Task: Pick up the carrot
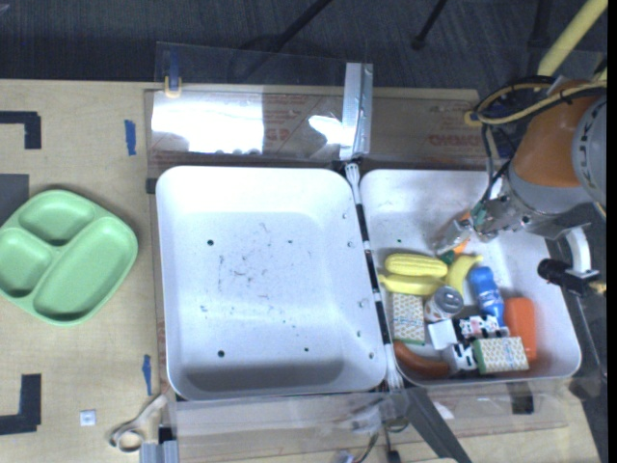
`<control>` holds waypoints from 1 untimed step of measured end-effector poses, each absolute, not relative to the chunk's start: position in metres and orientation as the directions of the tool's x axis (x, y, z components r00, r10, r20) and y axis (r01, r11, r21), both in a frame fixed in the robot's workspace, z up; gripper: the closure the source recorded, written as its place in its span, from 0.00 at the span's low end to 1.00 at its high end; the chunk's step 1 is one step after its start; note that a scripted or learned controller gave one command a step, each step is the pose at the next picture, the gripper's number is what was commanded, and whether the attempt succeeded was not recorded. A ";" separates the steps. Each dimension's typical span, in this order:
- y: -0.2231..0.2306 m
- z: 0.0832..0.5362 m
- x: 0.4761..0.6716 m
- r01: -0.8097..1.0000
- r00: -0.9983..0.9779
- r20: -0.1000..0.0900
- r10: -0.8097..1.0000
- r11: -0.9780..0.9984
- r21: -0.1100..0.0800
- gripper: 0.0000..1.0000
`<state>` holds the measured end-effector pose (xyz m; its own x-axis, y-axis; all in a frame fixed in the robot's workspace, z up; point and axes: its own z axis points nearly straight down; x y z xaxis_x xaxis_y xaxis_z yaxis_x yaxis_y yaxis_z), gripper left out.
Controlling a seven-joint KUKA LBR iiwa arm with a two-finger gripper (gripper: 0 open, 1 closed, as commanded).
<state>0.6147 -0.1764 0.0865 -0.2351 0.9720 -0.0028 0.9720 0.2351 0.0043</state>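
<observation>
The carrot [521, 322], a stubby orange piece, lies at the right side of the right bin [405, 196], beside a blue bottle [485, 293]. The gripper [469, 226] hangs low over the bin's upper middle, up and to the left of the carrot and well apart from it. A small orange and green scrap [462, 249] shows just below the gripper; what it is cannot be made out. The grey arm with its orange band [549, 157] comes in from the right.
The right bin also holds yellow bananas [415, 271], a can [445, 303], two patterned boxes [408, 318] [501, 355] and a brown sausage-like piece [420, 361], packed close together. The left bin [174, 191] stands beside it. A green divided plate [64, 257] lies on the bench at far left.
</observation>
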 end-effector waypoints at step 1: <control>-0.177 0.097 0.615 0.972 -0.233 -0.003 0.972 0.233 0.007 1.00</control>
<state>0.6154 -0.1768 0.0973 -0.2332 0.9724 -0.0029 0.9724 0.2332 0.0074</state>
